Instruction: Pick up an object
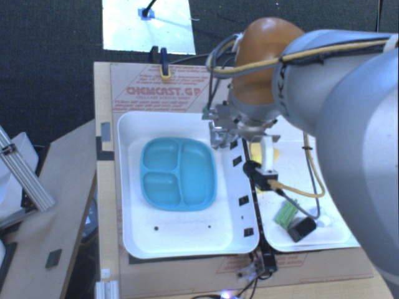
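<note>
The gripper (232,137) hangs over the strip where the two bins meet, beneath the orange band (262,61). Its fingers blur into the wrist hardware, so I cannot tell how far the jaws stand apart, nor whether they grasp or touch anything. Left of the jaws, in the left bin (134,229), lies a blue tray (179,173). Just right of them, in the right bin (336,238), shows a yellow object (257,149), partly hidden. Further down-right lie a green block (286,214) and a black piece (302,229), touching.
</note>
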Robot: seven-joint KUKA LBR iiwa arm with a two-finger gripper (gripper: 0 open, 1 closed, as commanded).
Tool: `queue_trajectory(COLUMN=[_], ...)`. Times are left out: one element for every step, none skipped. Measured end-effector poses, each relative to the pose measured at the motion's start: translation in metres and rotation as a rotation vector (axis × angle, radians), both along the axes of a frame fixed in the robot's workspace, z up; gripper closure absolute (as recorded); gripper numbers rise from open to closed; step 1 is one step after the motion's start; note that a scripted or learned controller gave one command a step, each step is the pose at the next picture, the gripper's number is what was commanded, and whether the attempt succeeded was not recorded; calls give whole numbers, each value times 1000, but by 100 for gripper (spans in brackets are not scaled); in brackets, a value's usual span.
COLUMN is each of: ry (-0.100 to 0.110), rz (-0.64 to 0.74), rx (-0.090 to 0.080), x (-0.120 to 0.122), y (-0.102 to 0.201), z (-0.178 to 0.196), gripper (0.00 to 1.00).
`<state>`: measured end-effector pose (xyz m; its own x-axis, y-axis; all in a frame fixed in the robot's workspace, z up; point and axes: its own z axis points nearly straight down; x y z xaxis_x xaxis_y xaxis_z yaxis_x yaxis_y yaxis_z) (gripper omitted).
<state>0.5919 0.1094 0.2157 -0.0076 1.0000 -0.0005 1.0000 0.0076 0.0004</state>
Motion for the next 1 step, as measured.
queue_trajectory(ry=[0], rz=[-1], rx=[0], x=[0], y=[0], z=[1], gripper=[0])
